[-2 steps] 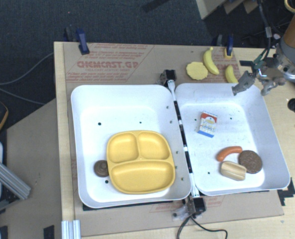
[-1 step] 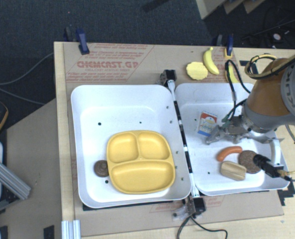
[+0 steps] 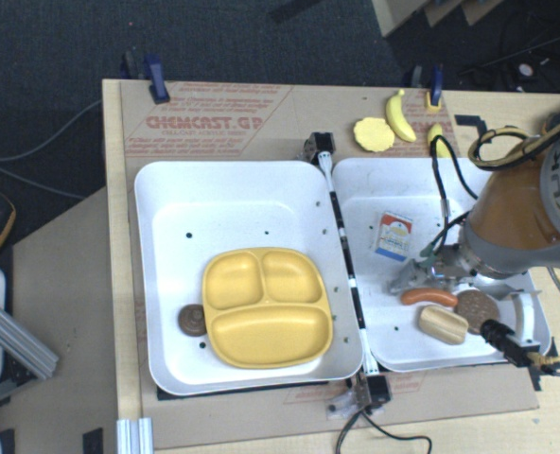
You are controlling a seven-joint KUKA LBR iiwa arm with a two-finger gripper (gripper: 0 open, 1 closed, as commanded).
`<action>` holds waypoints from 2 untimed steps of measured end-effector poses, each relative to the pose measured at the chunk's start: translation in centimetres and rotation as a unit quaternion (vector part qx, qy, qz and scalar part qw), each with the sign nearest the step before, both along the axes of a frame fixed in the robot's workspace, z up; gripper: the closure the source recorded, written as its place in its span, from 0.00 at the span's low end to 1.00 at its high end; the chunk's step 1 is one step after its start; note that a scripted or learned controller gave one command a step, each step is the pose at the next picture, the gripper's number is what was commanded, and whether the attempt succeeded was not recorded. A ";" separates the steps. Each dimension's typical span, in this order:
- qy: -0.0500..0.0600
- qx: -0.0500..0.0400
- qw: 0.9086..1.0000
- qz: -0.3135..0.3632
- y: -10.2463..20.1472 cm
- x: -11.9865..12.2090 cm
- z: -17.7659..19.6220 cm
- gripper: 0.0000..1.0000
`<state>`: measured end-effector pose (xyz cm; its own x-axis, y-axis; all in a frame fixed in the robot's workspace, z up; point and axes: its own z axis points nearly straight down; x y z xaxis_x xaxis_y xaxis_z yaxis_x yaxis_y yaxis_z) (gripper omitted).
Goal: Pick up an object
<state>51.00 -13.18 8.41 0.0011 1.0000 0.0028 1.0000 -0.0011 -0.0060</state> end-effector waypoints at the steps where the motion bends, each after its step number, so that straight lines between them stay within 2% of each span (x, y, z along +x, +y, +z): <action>1: -0.003 -0.001 1.000 -0.001 -0.1 0.3 1.0 1.00; 2: -0.003 -0.001 1.000 0.000 -0.1 0.2 1.0 0.00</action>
